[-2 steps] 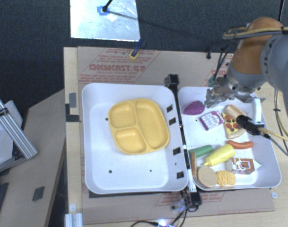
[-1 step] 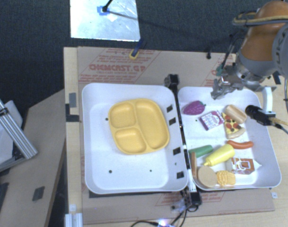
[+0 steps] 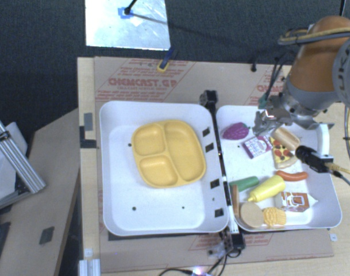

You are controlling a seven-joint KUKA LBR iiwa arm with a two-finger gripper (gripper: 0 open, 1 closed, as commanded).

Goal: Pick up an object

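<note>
The right bin (image 3: 330, 211) holds several toy foods. Among them are a purple piece (image 3: 236, 131), a small purple and white carton (image 3: 256, 147), a pizza slice (image 3: 283, 154), a yellow mustard bottle (image 3: 266, 188) and a green piece (image 3: 244, 183). My gripper (image 3: 265, 120) hangs over the bin's far side, just above the carton and right of the purple piece. Nothing is visibly held in it.
A yellow divided plate (image 3: 166, 153) lies in the left bin (image 3: 114, 211). Near the right bin's front lie a red sausage (image 3: 292, 176), a white carton (image 3: 294, 201), a round bun (image 3: 250, 214) and a yellow corn piece (image 3: 274, 216). A black divider (image 3: 218, 154) separates the bins.
</note>
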